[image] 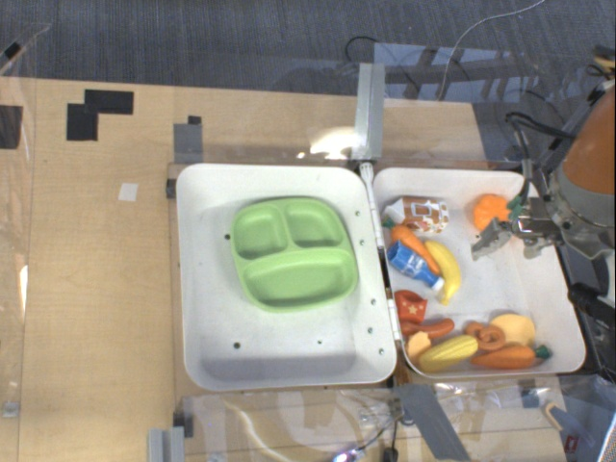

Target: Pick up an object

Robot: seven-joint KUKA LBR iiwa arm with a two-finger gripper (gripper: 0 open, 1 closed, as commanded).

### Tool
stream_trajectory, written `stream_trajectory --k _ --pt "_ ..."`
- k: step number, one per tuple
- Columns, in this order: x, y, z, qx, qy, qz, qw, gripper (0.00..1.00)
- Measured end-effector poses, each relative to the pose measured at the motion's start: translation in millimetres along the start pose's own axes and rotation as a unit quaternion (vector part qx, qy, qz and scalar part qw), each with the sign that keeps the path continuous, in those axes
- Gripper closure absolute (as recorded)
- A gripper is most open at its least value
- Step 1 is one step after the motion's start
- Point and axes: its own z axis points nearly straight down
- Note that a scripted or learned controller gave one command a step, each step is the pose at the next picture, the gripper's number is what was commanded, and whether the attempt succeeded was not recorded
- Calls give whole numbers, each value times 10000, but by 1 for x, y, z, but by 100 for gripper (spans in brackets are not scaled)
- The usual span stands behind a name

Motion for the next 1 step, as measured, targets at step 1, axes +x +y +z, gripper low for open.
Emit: stream_trajectory --k 1 --pt "46 14 89 -37 0 528 9986 0"
